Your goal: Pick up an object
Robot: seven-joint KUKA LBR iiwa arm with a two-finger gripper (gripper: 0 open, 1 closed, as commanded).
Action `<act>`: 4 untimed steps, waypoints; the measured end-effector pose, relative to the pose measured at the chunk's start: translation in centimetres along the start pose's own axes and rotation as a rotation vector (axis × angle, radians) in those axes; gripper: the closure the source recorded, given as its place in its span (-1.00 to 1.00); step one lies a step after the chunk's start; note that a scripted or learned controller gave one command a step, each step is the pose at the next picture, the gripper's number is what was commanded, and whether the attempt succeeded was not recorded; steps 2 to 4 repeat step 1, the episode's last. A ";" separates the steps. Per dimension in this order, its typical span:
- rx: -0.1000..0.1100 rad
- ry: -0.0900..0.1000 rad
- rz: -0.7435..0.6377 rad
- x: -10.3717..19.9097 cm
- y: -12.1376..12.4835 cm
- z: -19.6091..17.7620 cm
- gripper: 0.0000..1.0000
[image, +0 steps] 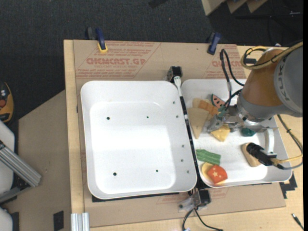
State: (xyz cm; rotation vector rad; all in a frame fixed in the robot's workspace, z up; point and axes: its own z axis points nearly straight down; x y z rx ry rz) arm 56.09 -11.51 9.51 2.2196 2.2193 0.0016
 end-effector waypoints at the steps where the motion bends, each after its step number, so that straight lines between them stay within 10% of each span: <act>1: -0.010 0.003 -0.009 7.1 2.9 -9.6 1.00; 4: -0.010 0.003 -0.009 7.1 2.9 -9.6 1.00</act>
